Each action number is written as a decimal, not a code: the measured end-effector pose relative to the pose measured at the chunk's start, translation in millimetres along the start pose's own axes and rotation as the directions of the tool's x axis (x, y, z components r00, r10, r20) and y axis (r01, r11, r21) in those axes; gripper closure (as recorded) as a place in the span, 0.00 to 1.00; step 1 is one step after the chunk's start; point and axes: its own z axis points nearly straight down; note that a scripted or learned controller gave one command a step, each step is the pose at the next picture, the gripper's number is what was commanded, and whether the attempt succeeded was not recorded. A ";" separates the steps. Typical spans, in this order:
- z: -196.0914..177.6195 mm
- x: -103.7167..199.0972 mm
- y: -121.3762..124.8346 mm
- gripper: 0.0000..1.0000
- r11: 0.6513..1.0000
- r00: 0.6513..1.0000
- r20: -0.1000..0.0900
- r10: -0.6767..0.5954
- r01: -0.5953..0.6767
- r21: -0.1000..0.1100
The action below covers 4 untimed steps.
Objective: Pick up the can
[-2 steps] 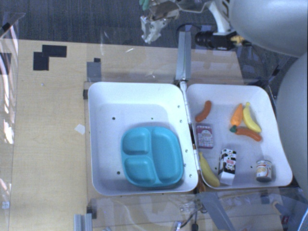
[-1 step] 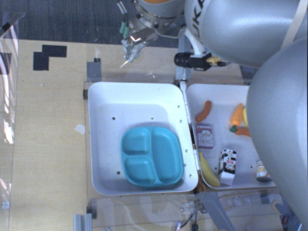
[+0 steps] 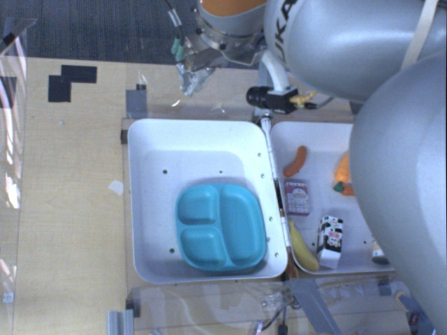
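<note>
Arm shell (image 3: 349, 33) showing glossy grey; bins (image 3: 150, 187) looking smooth white plastic; tray (image 3: 220, 225) appearing matt blue plastic; worktop (image 3: 63, 208) looking pale wood.

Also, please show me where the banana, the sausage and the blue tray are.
banana (image 3: 303, 248), camera view, middle of its curve.
sausage (image 3: 295, 160), camera view, middle of its length.
blue tray (image 3: 241, 222), camera view, large compartment.

One fixed camera looks steeply down on both bins (image 3: 140, 187); the arm (image 3: 349, 40) looms close from three o'clock.
</note>
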 end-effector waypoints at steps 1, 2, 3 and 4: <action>14.0 1.9 1.1 1.00 0.984 0.984 0.000 0.176 -0.176 0.001; 15.3 -2.2 -1.1 1.00 0.924 0.924 0.000 0.383 -0.383 0.001; 15.7 2.5 1.3 1.00 0.834 0.834 0.000 0.551 -0.551 0.000; 22.5 8.7 4.5 1.00 0.684 0.684 0.000 0.730 -0.730 0.002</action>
